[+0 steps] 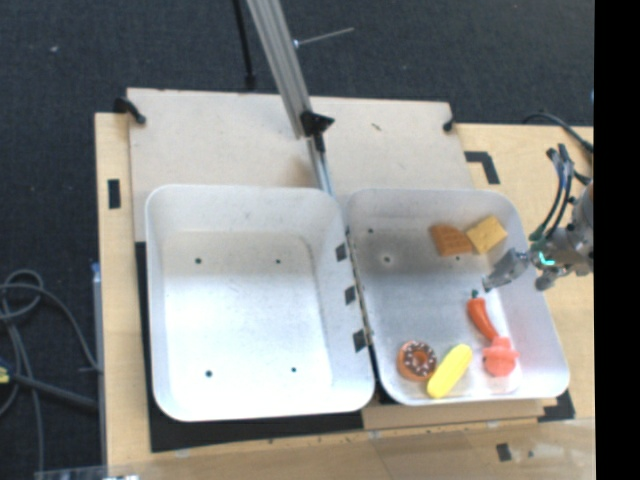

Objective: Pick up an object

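Here my claw (510,268) hung over the right bin (400,230) near its right wall; I could not tell its state. Two tan pieces (470,237) lay toward the bin's far right corner. Along the near edge sat a doughnut (416,360), a yellow banana (449,370) and an orange carrot (489,336).

A single fixed camera looked down from above at a slant, far enough back to take in the whole counter (420,158) with dark floor (100,38) around it. Both white bins sat near the middle of the picture, the left bin (160,298) and the right bin (545,318) side by side. The end effector (520,266) entered from the picture's right.
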Controlling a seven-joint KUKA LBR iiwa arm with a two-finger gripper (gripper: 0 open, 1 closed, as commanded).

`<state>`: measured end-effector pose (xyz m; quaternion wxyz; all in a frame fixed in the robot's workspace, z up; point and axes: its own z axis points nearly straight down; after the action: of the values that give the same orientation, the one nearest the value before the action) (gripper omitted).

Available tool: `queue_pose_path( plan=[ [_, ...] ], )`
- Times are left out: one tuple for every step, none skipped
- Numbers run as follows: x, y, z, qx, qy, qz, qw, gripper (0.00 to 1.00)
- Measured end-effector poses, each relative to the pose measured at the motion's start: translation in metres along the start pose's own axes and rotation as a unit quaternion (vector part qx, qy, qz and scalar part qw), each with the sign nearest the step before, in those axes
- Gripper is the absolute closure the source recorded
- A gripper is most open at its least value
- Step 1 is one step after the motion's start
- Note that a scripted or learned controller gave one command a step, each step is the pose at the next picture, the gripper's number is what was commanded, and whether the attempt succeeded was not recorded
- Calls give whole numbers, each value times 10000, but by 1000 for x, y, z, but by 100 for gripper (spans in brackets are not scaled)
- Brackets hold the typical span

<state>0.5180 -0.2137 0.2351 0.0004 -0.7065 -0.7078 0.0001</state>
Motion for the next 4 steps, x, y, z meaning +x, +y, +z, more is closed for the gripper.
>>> queue_pose_path(
  plan=[
    [0, 1, -2, -18, -6, 1, 10000, 0],
    [-1, -9, 49, 8, -8, 12, 10000, 0],
    [-11, -8, 108, 17, -7, 17, 10000, 0],
    [-12, -8, 135, -3, -16, 22, 10000, 0]
  ],
)
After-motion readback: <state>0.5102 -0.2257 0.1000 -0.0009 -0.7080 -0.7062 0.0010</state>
